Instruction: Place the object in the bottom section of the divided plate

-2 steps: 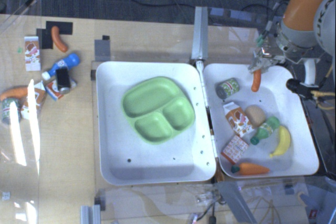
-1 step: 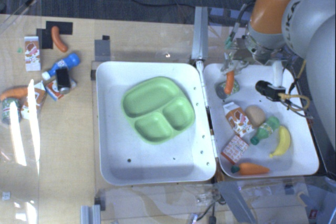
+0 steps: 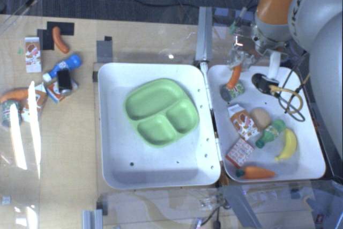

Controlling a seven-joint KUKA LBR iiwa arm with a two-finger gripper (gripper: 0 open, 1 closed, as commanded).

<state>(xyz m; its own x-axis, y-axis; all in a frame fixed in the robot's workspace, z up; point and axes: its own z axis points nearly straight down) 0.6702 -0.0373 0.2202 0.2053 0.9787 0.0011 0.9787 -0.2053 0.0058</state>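
While the carrot (image 3: 233, 77) hangs pinched in the gripper (image 3: 236, 63) (above the right bin (image 3: 316, 161)), it is best lifted clear before the plate (image 3: 161, 111) is approached.

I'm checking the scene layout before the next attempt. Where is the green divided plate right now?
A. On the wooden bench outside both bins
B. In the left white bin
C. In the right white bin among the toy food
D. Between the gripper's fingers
B: the green divided plate lies flat in the left white bin, while the banana and other toy food lie in the right white bin.
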